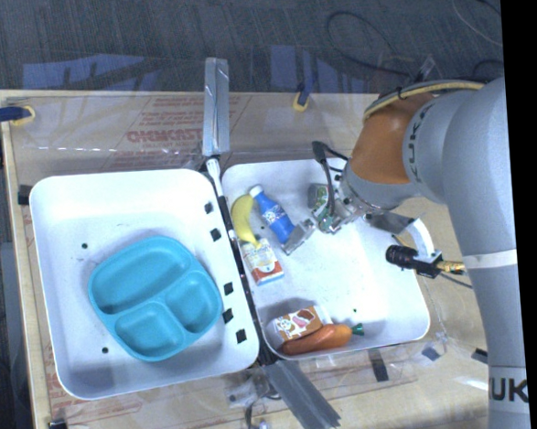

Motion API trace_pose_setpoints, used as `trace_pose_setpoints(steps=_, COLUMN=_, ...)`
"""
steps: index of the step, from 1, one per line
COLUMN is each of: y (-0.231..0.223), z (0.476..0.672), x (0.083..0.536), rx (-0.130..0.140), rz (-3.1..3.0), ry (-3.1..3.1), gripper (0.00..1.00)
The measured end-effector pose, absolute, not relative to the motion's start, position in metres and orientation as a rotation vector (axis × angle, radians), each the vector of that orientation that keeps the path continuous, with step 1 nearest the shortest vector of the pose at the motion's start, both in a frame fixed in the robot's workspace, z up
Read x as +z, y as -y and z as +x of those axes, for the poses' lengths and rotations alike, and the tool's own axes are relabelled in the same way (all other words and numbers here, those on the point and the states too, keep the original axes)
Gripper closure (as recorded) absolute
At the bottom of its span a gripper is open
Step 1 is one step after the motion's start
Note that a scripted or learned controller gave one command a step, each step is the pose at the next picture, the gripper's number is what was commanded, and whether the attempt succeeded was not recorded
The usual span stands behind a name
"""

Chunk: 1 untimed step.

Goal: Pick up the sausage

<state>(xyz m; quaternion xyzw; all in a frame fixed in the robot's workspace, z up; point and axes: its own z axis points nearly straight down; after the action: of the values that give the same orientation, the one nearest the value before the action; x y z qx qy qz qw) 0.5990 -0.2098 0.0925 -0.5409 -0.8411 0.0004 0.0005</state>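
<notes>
Hiding claw (328, 216) fingertips: grey arm (447, 151).

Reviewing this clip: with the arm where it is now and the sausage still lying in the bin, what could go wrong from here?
1. The end effector sits among the bottle, banana and a small carton, so it may grab or knock one of those instead.
2. The sausage lies against the right bin's near wall, touching a snack pack; a descent there may hit the wall or catch the pack.
</notes>
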Motion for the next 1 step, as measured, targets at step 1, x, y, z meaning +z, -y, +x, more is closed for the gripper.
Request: trace_pose_setpoints(steps=1, y=0.2099, z=0.6579, x=0.2162, rx=0.000, rz=-1.827, ry=2.559, gripper=0.00)
